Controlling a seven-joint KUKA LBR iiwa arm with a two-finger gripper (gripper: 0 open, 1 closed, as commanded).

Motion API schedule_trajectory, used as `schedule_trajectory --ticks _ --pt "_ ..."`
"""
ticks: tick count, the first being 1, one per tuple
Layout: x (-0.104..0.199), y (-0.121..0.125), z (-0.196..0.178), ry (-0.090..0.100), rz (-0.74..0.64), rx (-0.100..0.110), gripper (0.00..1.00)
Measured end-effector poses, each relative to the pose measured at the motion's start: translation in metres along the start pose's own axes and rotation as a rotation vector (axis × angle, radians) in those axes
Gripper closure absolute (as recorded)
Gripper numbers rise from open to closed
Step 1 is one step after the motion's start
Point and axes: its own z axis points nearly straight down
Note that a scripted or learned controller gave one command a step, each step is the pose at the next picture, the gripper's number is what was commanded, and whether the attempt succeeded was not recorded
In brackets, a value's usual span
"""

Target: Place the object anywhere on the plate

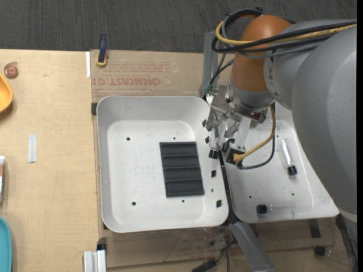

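Around the black ribbed plate (181,169) lies the left white bin (113,169), whose floor is bare on the plate's left, above it and below it. The bin sits on a pale wooden table (51,180), with a cardboard sheet (142,75) printed in red beyond the plate and dark carpet (113,10) past that. To the plate's right, touching the left bin along one seam, is the right white bin (306,203). In it lies a slim white marker with a dark tip (287,158) (it seems to be the task's thing), well right of the plate, and a small dark piece (261,209) rests to the plate's lower right. The grey arm (317,95) comes in from the plate's right, and its jaws hang over the seam between the bins, just beside the plate's upper right corner. The marker lies to their right, apart from them. Wires and shadow crowd the jaws, so I cannot tell whether they are spread or pressed together. Two small black bits (214,173) sit on the left bin's wall, just right of the plate. Far left of the plate, a small white strip (32,149) lies on the table.
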Motion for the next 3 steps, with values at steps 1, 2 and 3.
schedule_trajectory --ticks 1,2,3 --pt "0.023 -0.071 0.001 -0.001 -0.181 0.001 1.0" --pt "0.075 -0.124 -0.02 -0.001 -0.212 -0.001 1.0" --pt "0.137 -0.112 -0.011 -0.002 -0.596 -0.001 1.0"
